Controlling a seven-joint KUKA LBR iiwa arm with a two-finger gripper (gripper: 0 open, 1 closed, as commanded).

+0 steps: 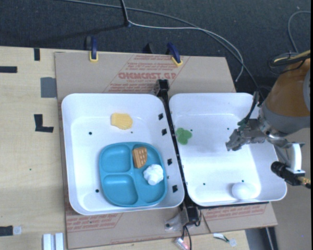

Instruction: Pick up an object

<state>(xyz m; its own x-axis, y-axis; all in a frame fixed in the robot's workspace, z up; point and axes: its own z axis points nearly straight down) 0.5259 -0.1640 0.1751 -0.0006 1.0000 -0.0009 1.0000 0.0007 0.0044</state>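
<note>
On the left, the tabletop shows pale wood with black tape marks, and a cardboard sheet clamped at its far edge lies under both bins, probably to keep them from sliding. Left bin holds a blue tray with three compartments; a waffle-like piece lies across the divider at the tray's upper right, and a white lump sits just below it in the right compartment. A yellow piece lies apart on the bin floor above the tray. Right bin has a green piece close to its left wall and a white ball near its front edge, either a likely target. Over the bin's right part hangs the hand, low and well apart from both; whether it is spread or closed I cannot tell, and nothing is seen in it. Behind, dark carpet carries loose cables.
</note>
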